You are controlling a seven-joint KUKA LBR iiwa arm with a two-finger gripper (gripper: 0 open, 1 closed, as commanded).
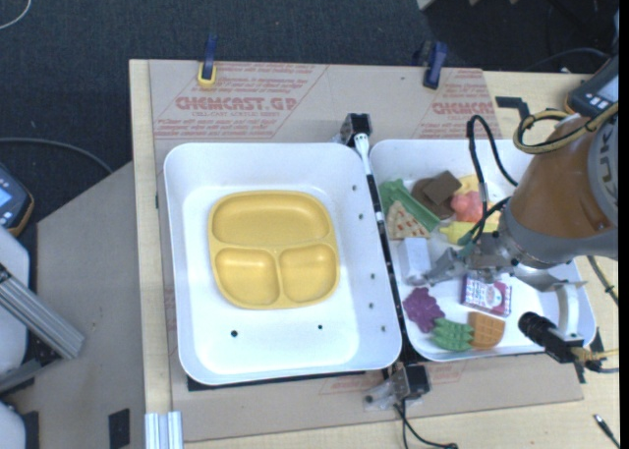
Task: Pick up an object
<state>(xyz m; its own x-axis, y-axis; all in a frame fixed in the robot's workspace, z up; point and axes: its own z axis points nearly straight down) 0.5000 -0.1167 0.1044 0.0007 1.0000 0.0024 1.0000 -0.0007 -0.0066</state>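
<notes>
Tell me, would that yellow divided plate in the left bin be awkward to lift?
Probably. The yellow plate lies flat in the left bin, so fingers have only its low rim to catch. It looks like smooth, rigid plastic: likely light, slippery, and unlikely to bend.

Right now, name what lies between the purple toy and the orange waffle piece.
Camera view: a green toy sits between the purple toy and the orange waffle piece.

My arm (560, 192): grey, orange band. Bins (187, 241): white. Divided plate (273, 248): yellow. Toys: purple grapes (424, 308), green piece (451, 335), brown block (438, 192).
</notes>
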